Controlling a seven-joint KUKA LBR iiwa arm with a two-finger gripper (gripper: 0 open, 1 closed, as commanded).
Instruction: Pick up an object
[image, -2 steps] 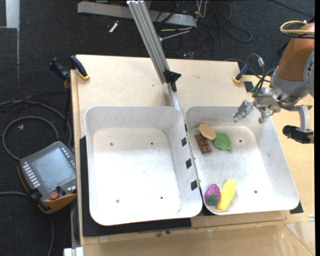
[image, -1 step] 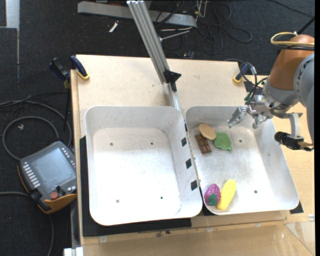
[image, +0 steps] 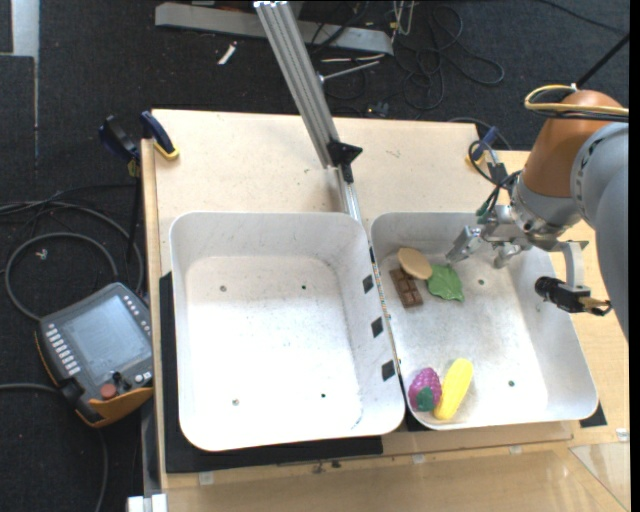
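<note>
Camera view: the arm's jaws, state unclear, hover above the right shallow white bin (image: 560, 385), near a flat green leaf-shaped toy (image: 446, 284) beside a tan oval piece (image: 414, 263).

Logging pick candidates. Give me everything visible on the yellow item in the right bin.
The yellow item is a long, rounded piece, like a toy corn cob or banana, smooth and plastic-looking. It lies flat and slanted near the front left corner of the right bin, upper end pointing up-right. Its left side rests against a pink and green toy. The gripper is at the bin's far end, well apart from it.
</note>
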